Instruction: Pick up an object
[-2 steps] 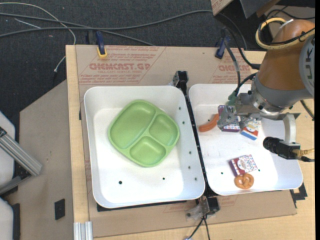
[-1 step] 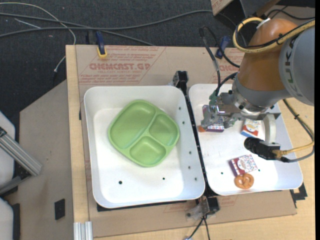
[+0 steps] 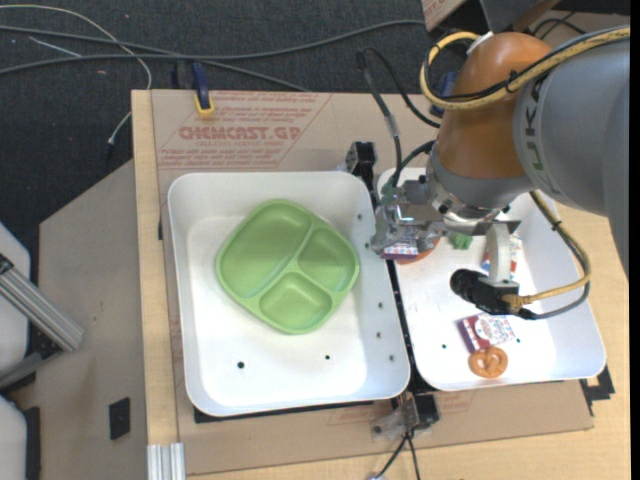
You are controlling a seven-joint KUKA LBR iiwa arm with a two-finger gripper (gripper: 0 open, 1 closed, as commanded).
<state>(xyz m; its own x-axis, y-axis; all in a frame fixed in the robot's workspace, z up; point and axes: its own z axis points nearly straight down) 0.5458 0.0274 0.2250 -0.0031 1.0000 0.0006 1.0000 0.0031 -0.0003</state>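
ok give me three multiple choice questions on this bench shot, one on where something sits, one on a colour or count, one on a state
1. Where does the divided plate lie?
A. in the left bin
B. in the right bin
C. on the cardboard behind the bins

2. How many compartments does the plate have?
A. two
B. three
C. five

3. How does the plate lie?
A. flipped over
B. on edge against a wall
C. flat, open side up

Answers:
1 A, it sits mid-floor in the left bin.
2 B, ridges split it into three wells.
3 C, the wells face the camera.
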